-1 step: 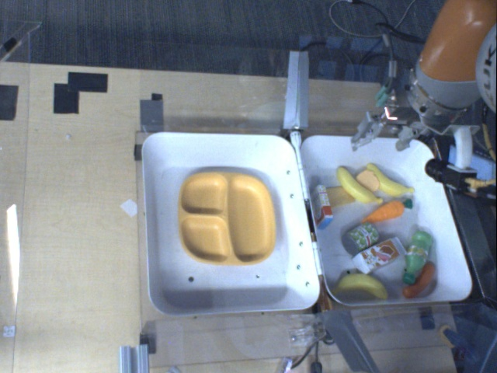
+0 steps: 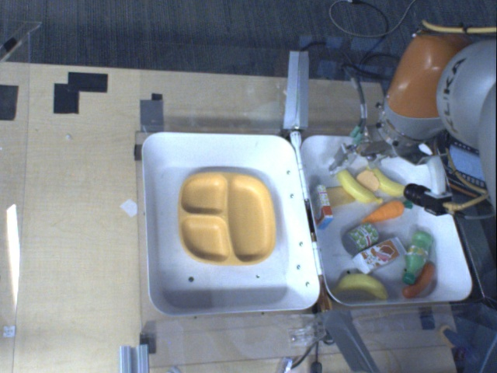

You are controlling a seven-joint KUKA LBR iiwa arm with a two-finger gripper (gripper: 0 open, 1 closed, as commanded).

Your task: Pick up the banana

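Camera view, looking down at a slant, showed two white bins side by side on the bench. The left bin (image 2: 159, 231) held a yellow tray (image 2: 227, 215) with three compartments. The right bin (image 2: 462, 274) held a scatter of toy food.

More than one yellow, banana-like piece lay in the right bin. The clearest banana (image 2: 356, 186) was a bright yellow, slightly curved piece lying on a diagonal in the upper middle of that bin, just below the gripper (image 2: 363, 151). A second yellow curved piece (image 2: 390, 184) lay just to its right, with a small pale yellow lump (image 2: 368, 180) between them. A third, duller yellow-green piece (image 2: 362, 285) lay near the bin's front edge.

Close by were an orange carrot (image 2: 384, 212), a green and white can (image 2: 362, 236), a small printed packet (image 2: 380, 255), a green bottle (image 2: 418, 254), a red piece (image 2: 420, 280) and a small carton (image 2: 323, 206) by the left wall. Their labels carried print, but none of it was legible.

The arm (image 2: 435, 76) reached in from the right, and the gripper hung over the bin's upper part. Its fingers appeared spread apart, with nothing between them, and the banana lay in the bin.
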